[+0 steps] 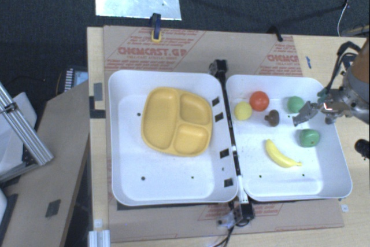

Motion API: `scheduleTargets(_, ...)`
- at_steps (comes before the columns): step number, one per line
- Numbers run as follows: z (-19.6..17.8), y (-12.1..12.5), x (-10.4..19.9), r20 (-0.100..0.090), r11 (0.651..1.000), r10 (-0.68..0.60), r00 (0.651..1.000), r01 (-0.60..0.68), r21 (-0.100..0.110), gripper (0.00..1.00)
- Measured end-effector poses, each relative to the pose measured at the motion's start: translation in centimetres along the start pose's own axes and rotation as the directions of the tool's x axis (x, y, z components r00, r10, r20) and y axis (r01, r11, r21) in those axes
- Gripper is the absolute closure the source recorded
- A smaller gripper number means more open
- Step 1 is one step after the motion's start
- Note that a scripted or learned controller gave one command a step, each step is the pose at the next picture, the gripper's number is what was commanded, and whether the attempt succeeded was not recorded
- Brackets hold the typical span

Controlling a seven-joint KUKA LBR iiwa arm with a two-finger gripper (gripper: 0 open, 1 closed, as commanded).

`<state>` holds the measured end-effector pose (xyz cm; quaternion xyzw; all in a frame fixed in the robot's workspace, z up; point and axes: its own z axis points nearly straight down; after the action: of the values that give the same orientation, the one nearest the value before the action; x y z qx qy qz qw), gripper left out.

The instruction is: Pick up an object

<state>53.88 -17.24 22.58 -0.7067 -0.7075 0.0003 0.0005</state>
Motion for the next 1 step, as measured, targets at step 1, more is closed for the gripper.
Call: scheduleTargets(1, 4.45, 0.67, -0.13, 0.000, 1.000, 0.000, 1.000, 0.000, 0.001, 0.00)
